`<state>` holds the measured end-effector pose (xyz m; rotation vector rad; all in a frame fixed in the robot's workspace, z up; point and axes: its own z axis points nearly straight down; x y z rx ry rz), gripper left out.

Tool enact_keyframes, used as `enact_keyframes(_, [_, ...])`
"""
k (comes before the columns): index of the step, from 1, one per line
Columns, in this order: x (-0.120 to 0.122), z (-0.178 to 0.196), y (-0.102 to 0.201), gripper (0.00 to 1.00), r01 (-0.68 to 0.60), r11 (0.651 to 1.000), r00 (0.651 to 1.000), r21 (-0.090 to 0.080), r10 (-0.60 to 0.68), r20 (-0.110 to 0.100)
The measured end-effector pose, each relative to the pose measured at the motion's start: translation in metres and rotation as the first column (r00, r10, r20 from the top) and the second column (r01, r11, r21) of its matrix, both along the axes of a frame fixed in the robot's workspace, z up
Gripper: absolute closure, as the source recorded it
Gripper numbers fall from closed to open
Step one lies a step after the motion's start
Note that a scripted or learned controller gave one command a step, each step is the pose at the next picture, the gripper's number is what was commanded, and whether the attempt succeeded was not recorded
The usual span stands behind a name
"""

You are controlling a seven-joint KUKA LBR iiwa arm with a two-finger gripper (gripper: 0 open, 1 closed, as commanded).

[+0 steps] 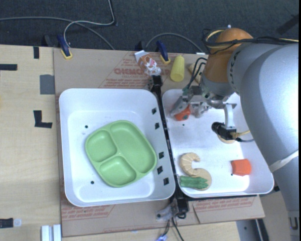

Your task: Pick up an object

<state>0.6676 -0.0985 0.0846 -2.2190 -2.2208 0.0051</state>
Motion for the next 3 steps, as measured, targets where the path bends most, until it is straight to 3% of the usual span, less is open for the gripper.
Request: enact_keyframes(3, [0.0001, 0.0001, -0.0001, 0.00, -0.001, 1.000, 1.000, 0.000, 0.001, 0.000])
